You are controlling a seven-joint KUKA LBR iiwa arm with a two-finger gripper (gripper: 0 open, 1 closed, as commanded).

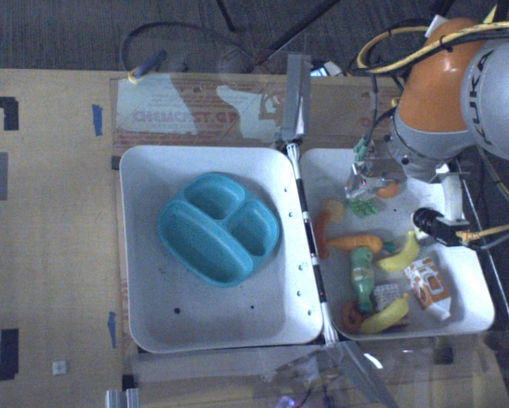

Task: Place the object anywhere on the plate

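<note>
Gripper [366, 183] hovering over right bin [475, 308], grip state unreadable | blue plate [218, 228] sitting in left bin [144, 313] | carrot [354, 243], bananas [400, 253] lying in right bin

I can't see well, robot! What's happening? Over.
Gripper low over right bin, near green toy. Blue plate bare in left bin. Carrot, bananas waiting. Over.
</note>
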